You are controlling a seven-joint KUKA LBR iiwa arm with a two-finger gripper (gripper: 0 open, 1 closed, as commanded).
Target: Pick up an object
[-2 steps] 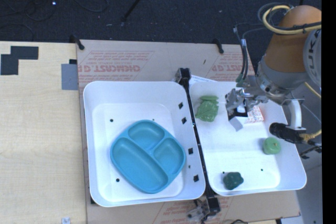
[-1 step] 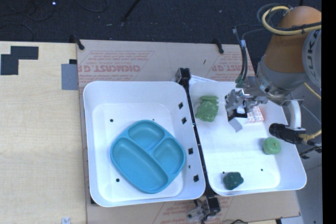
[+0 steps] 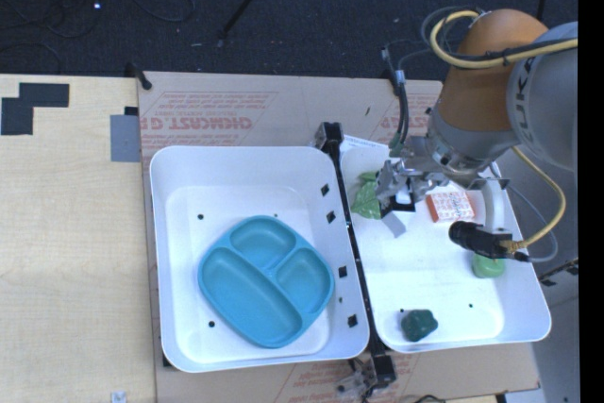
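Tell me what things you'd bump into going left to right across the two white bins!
Blue divided plate → light green crumpled thing → dark green lump → red and white packet → small green thing.

Two bins sit side by side on the desk. A divided plate lies in the left bin. The right bin holds a crumpled lump near its lower edge and a small box toward upper right.

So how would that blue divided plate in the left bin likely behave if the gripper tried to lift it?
The blue divided plate looks like rigid moulded plastic, so probably stiff and light. It lies flat with a low rim, likely hard to pinch. Its smooth surface may slip.
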